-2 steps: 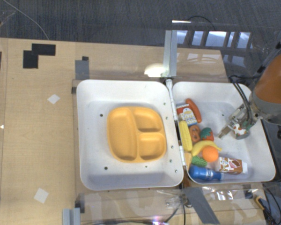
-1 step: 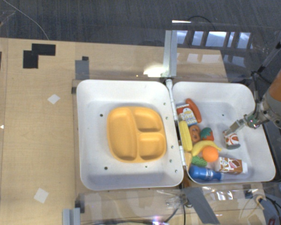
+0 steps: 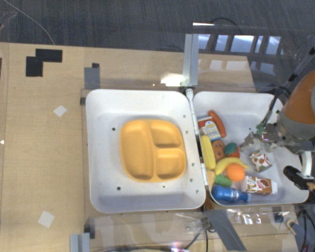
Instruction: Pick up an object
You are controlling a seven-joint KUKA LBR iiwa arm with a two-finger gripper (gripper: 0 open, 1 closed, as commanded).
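My likeliest target is the small carton with the strawberry print (image 3: 260, 160), lying tilted on the floor of the right bin (image 3: 236, 105), just beside the orange ball (image 3: 236, 174) and banana (image 3: 227, 165). I judge it light and fairly stiff, with flat faces that should take a pinch across its narrow sides (the glossy print may be slippery). My gripper (image 3: 262, 137) hangs just above it, at the carton's upper edge, reaching in from the right with the orange band (image 3: 307, 101) high over the bin wall. Whether its fingers are spread or closed I cannot tell.
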